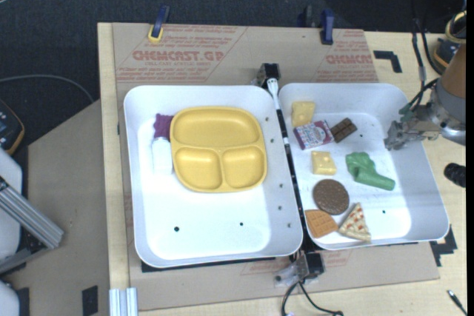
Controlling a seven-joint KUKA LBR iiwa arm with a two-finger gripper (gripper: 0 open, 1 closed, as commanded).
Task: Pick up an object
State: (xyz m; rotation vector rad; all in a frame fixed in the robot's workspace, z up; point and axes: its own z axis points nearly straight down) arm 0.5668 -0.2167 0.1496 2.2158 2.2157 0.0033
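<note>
Right now my gripper hovers over the right bin, close to its right edge, with nothing in it; whether my fingers are apart I cannot tell. I judge this the approach step. The nearest candidate, a green toy, lies near the bin's middle, so next I should shift toward it and descend.

Even, fairly bright overhead light; the white bins show mild glare and only soft, short shadows. The dark floor stays dim. Focus is slightly soft throughout, grainy.
</note>
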